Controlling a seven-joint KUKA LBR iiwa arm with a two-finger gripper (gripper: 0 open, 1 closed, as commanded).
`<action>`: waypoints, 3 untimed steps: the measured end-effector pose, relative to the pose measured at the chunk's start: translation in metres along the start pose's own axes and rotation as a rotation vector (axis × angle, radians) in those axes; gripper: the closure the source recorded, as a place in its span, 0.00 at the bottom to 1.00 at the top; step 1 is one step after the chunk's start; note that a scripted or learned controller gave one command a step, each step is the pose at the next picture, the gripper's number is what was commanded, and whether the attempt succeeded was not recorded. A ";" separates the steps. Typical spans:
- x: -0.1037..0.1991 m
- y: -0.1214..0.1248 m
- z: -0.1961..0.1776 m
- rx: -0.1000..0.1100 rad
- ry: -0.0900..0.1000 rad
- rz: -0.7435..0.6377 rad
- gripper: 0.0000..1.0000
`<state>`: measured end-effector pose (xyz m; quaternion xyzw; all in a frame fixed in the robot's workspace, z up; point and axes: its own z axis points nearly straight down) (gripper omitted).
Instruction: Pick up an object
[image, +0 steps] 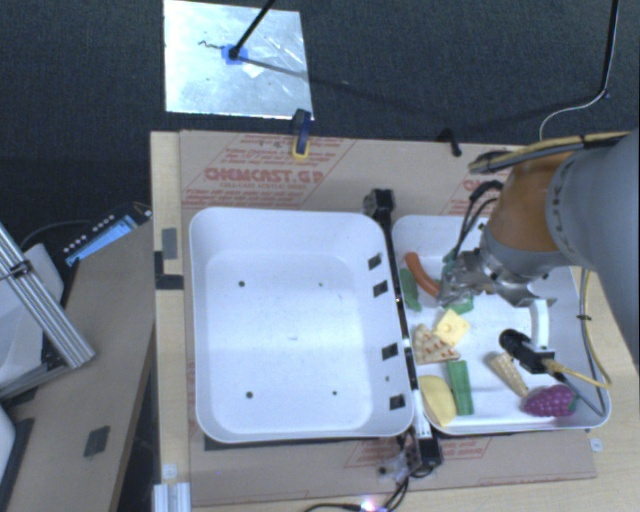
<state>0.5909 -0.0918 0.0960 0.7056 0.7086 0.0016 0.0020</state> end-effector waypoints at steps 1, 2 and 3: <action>0.053 0.041 -0.235 -0.017 0.000 -0.006 1.00; 0.063 0.001 -0.392 -0.017 0.001 -0.002 1.00; 0.051 0.016 -0.431 -0.003 -0.001 0.002 1.00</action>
